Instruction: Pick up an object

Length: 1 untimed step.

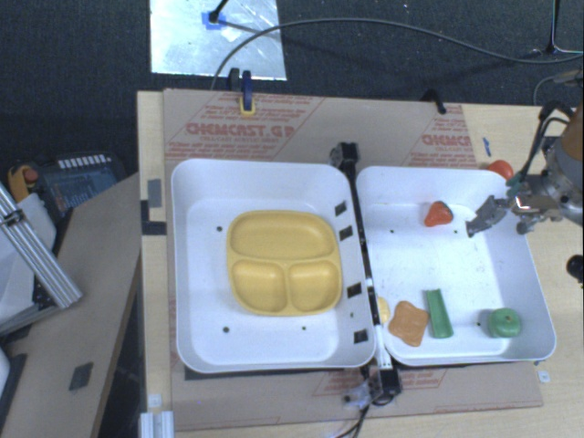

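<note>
Arm poised over the right bin, nothing yet picked.

Camera view: the gripper [500, 213] hangs at the frame's right edge, fingers apparently parted and empty, just right of the orange piece [439, 213]; green stick [438, 313] and green ball [503, 322] lie lower right.

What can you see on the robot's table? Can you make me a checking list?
Surface: two white bins, left bin and right bin, on brown board.
Job's things: right bin holds orange-red piece, green stick, tan piece, green round piece.
Clutter: yellow divided tray in left bin.
Grippers: gripper above right bin's far right, holding nothing.
Cables: cable across dark floor.
Surroundings: shiny plate.
</note>
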### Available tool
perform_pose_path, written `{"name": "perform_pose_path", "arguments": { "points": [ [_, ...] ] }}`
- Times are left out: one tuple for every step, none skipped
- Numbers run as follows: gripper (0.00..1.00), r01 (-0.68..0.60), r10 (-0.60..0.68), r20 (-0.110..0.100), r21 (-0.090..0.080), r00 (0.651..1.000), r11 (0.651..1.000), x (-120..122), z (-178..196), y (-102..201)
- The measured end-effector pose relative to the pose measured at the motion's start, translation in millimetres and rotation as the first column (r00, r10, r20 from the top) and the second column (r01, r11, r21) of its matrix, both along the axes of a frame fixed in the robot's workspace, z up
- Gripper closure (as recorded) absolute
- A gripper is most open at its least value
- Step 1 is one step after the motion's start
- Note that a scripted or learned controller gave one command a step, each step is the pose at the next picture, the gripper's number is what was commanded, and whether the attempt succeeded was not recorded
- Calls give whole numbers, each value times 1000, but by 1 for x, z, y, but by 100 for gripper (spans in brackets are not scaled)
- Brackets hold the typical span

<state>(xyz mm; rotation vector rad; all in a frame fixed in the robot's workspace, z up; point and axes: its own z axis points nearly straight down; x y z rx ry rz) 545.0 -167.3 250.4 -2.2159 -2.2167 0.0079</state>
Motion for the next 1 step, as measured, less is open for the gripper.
{"name": "perform_pose_path", "arguments": {
  "points": [
    [0,-3,3,10,-2,1000,1000,2,5,0]
  ]
}}
